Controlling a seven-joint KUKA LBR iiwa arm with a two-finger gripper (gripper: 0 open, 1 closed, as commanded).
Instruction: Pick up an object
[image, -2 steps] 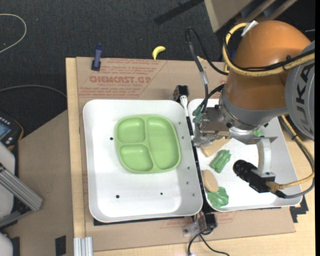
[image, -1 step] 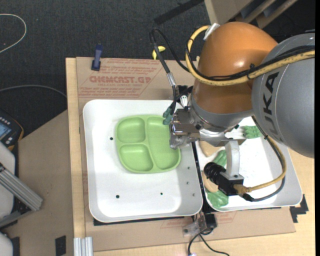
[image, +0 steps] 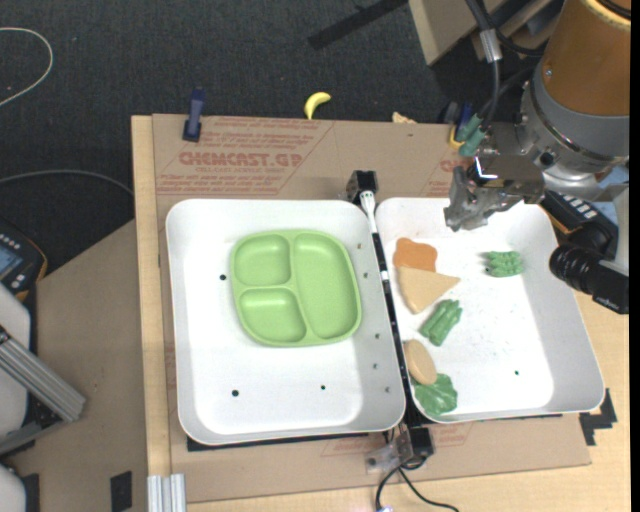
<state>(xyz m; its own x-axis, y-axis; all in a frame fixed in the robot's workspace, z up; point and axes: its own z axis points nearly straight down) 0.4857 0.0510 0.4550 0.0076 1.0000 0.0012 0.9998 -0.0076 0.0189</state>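
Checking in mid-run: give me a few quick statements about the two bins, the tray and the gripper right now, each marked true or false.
1. The green divided tray lies in the left bin. True.
2. The gripper hangs over the left bin. False: it is over the far part of the right bin.
3. The food pieces lie in the right bin. True: among them the tan wedge and the small green piece.
4. The tan wedge rests in one of the tray's compartments. False: it lies on the right bin's floor, near the divide between the bins.
5. The gripper has the small green piece between its fingers. False: that piece lies on the bin floor, apart from the gripper.
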